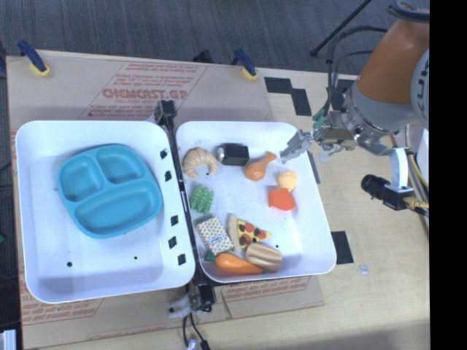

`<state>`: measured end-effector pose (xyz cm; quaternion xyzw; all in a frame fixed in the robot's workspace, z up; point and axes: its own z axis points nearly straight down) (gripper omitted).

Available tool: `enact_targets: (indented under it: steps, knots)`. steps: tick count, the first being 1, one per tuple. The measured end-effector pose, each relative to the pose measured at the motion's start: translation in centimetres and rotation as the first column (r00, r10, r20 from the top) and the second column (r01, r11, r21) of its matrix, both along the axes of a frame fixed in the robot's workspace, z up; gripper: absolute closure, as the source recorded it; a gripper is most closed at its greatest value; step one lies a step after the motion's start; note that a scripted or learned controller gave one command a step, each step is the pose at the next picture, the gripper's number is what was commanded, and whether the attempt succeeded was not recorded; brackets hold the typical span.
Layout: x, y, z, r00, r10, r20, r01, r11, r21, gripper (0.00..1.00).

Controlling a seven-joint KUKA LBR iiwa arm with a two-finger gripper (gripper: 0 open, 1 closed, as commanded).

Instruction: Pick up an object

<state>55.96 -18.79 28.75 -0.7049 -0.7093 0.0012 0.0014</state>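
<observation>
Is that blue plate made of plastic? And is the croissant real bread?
The blue plate looks like smooth moulded plastic: one even colour, rounded dividers. The croissant is probably a plastic toy too, since its surface looks smooth and uniform, though the view is too coarse to be sure.

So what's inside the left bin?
The left bin holds one blue divided plate, lying flat with nothing in its three compartments. A few dark spots dot the bin floor. Whatever lies under the plate is covered.
</observation>
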Motion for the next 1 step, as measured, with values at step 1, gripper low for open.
enact_targets:
  steps: [1]
  knots:
    - [7.11, -0.94, -12.03, 0.990, 0.138, -0.002, -0.138, 0.990, 0.002, 0.00]
